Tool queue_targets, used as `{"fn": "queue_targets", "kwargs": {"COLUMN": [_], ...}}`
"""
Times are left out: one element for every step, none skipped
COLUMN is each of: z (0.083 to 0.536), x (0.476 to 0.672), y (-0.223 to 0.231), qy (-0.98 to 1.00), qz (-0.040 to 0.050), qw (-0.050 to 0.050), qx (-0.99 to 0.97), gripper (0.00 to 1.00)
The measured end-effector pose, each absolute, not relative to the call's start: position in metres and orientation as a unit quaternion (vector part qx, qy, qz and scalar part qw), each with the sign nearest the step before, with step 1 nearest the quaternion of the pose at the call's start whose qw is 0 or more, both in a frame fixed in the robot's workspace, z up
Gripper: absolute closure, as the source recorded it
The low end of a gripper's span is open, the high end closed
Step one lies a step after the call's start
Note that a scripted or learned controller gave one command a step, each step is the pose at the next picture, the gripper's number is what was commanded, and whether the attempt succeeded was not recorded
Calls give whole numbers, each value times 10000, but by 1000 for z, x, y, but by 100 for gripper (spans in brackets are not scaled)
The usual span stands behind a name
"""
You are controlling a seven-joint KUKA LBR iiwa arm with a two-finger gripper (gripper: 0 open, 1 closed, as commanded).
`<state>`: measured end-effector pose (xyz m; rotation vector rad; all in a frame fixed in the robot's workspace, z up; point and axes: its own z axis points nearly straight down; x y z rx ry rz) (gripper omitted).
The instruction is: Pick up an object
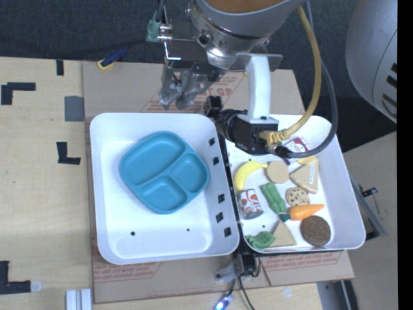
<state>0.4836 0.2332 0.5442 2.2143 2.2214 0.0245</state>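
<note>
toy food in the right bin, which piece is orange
The carrot, lying across the bin between the chocolate-chip cookie and the round brown cookie. No other piece there is orange.

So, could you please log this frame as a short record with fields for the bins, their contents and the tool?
left bin: holds a blue divided plate
right bin: toy food, including banana, carrot, green pepper, round cookie
tool: raised behind the left bin's far edge, nothing seen in it
arm: enters from above
</note>
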Motion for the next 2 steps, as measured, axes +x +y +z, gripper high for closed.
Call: {"fn": "queue_targets", "kwargs": {"z": [377,266], "x": [482,481], "y": [161,79], "qy": [7051,7038], "qz": [-100,-80], "qw": [-38,-35], "qx": [7090,7104], "gripper": [100,100]}}
